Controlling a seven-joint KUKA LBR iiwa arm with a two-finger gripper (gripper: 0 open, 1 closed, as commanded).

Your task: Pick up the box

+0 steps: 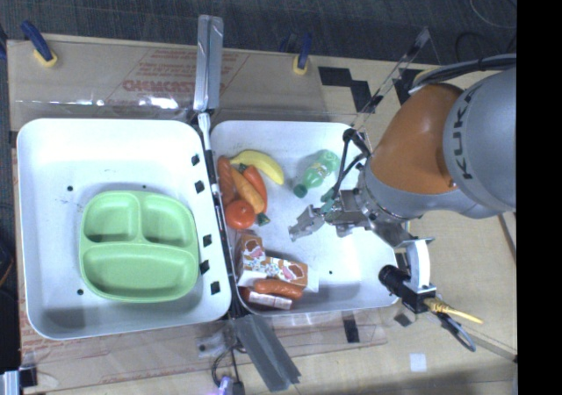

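Box lying flat at the near left corner of the right bin, white and orange with a printed picture, tilted a little, close against the divider between the bins; lettering too small to read, near edge merging with a red and white packet tucked just beside it toward the bin's near wall. Farther back along the same left side, a red tomato-like piece, orange carrot shapes and a yellow banana crowded together, outlines overlapping and hard to separate. Green bottle toward the far middle, translucent and blurred. Gripper low over the middle of the right bin, right of the box and apart from it, nothing seen between its tips; whether spread or closed, cannot tell, since the metal parts blur into one grey cluster. Arm coming in from the right, grey with the orange band, bulk covering the bin's right wall and cut off at the frame's edge. Left bin holding a green divided tray. Blue clamps on the far edge of the bench, partly cropped.
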